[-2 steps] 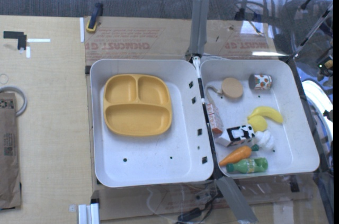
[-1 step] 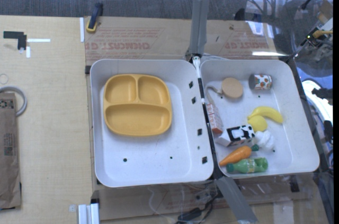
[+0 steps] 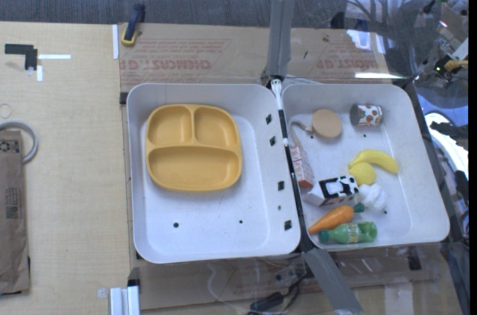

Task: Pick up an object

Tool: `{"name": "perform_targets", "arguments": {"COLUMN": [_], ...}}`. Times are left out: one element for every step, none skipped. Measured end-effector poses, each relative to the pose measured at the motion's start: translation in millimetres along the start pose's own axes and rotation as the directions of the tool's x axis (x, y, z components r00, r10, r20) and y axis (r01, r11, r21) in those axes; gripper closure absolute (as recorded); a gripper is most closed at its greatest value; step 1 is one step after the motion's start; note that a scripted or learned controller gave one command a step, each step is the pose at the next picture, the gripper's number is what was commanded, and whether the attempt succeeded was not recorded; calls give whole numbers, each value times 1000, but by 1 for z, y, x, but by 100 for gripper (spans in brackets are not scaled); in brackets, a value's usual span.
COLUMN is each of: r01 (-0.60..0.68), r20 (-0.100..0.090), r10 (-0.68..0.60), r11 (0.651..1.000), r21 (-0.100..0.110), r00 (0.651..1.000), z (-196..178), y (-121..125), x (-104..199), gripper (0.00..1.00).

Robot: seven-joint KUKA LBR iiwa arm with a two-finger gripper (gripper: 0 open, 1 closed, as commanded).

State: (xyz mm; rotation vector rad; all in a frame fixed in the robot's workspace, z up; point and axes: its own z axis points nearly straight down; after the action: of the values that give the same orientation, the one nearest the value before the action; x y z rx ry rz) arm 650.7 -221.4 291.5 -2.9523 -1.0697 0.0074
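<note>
Yellow and three-sectioned, a divided plate [image 3: 194, 147] lay toward the upper left corner of the left bin [image 3: 216, 243]. In the right bin [image 3: 414, 220] we saw a milk carton [image 3: 300, 164] along its left edge, a carrot [image 3: 331, 218] and green bottle [image 3: 349, 233] near the bottom edge, a tan disc [image 3: 326, 123] and patterned cup [image 3: 367, 115] by the top edge, and a banana [image 3: 375, 161] mid-right. We could not tell the gripper's state.

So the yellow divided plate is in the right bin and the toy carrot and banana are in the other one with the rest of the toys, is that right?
Not quite. The camera view shows the yellow divided plate in the left bin, not the right. The toy carrot and banana do lie in the other bin with the rest of the toys.
</note>
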Motion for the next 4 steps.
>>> {"name": "perform_targets", "arguments": {"r01": [254, 381, 498, 623], "r20": [0, 0, 1, 0], "r10": [-254, -381, -498, -623], "r11": [967, 925, 867, 782], "r21": [-3, -1, -4, -3], "r00": [967, 925, 867, 782], "z": [-65, -2, -63, -2], "y": [-8, -2, -2, -6], "x": [7, 12, 13, 11], "gripper": [100, 100, 100, 100]}}
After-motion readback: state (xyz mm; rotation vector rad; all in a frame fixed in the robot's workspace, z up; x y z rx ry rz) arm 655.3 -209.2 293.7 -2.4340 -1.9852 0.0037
